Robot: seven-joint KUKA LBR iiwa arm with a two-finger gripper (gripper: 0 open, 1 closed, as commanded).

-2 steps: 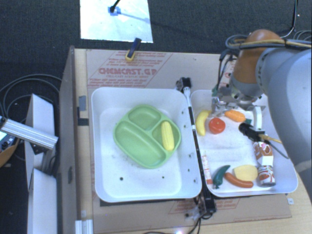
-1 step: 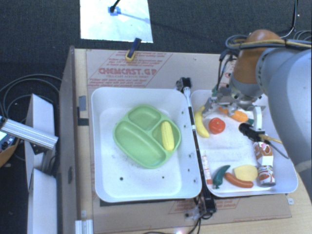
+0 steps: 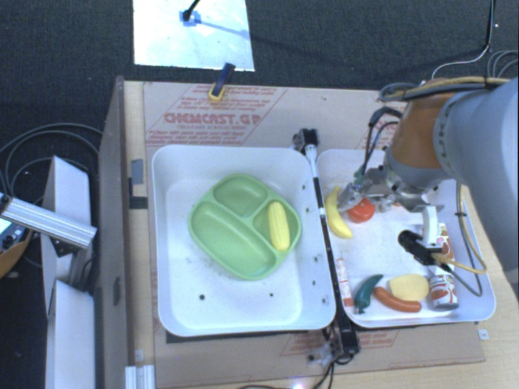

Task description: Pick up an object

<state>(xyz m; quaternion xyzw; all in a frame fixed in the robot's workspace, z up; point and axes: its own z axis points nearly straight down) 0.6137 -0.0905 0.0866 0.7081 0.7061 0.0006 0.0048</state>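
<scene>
Small red-orange tomato-like toy point(image 3: 362, 211) is being closed in on by the claw point(image 3: 358, 198); grip can't be told, lift needed next.

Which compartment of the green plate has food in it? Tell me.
The small right-hand compartment: a corn cob lies in it. The green plate's other compartments show bare.

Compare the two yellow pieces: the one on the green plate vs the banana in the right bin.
The corn lies in a compartment of the green plate in the left bin; the banana lies on the right bin floor by the divider. The corn is straight and stubby; the banana is curved and tapered. The banana sits beside the gripper; the corn lies well away. Both are yellow.
</scene>
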